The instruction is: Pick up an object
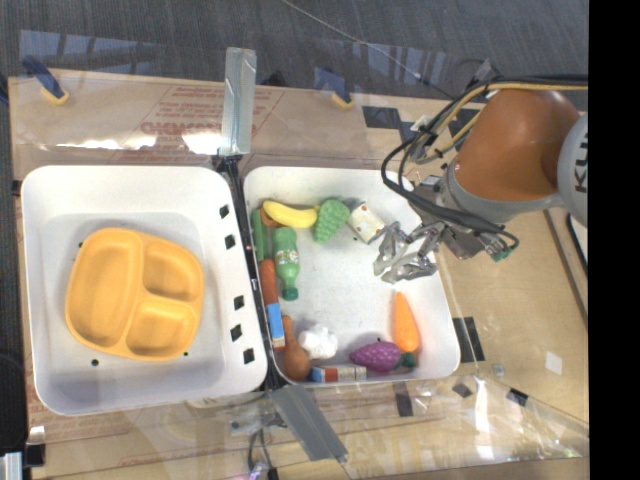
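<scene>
My gripper [404,256] hangs over the right side of the right bin [340,293], its two metal fingers [388,258] spread open with nothing between them. Just below it lies an orange carrot [404,323]. To its upper left rest a small beige block [365,221], a green leafy toy [330,220] and a yellow banana [288,213]. A green bottle [287,263] lies further left. Purple grapes [377,355] and a white lump [320,343] sit near the bin's front wall.
The left bin [40,268] holds a yellow compartment tray [135,293]. Along the right bin's left wall lie a green stick [258,236], a blue item [276,323] and a brown piece [293,360]. Cables [420,148] loop off the orange wrist band [510,148].
</scene>
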Controlling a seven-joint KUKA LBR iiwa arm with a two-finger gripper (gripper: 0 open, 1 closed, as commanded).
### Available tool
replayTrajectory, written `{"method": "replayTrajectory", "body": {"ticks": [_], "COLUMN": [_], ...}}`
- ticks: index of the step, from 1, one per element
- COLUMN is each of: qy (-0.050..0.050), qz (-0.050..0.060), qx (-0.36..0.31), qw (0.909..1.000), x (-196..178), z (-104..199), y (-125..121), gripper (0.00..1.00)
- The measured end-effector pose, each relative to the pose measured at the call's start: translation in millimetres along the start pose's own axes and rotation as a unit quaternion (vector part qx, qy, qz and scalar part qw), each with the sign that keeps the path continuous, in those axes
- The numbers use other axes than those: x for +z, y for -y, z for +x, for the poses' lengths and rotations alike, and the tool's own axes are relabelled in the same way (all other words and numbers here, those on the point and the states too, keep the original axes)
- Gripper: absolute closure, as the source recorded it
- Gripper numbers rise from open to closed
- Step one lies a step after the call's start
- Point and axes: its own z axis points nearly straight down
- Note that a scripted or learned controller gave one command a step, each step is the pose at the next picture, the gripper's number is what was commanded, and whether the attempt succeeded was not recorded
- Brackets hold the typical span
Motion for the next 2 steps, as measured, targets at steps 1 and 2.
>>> {"method": "replayTrajectory", "body": {"ticks": [1,2], "qy": [0.0,0.0], "qz": [-0.001,-0.001], "qx": [0.0,0.02], "qw": [1.0,0.9998], "x": [1,92], "z": [0,30], "y": [0,-20], "gripper": [0.0,0.0]}}
